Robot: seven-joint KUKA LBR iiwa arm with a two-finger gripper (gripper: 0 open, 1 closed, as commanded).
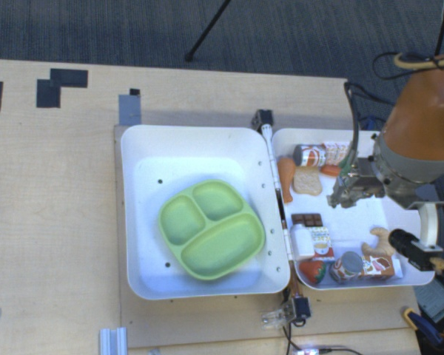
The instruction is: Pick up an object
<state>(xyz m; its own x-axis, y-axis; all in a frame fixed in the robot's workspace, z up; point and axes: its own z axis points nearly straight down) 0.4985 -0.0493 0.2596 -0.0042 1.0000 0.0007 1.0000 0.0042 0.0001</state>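
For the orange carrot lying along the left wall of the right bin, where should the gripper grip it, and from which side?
Probably at the carrot's thicker upper half, coming straight down with the fingers across its width. It lies flat and long, running up and down the view. The bin wall crowds its left side, so one finger has little room there.

Arm cut by the right edge, bin partly covered

The arm (428, 124) runs off the right edge, and its body hides the right bin's (355, 285) far right corner and rim. The pincer (345, 192) shows as a dark blurred cluster, too unclear to read. Labels on the can (322, 154) and the small carton (316, 240) are too small to read. The desk (52, 220) is cut off at the left and bottom edges.
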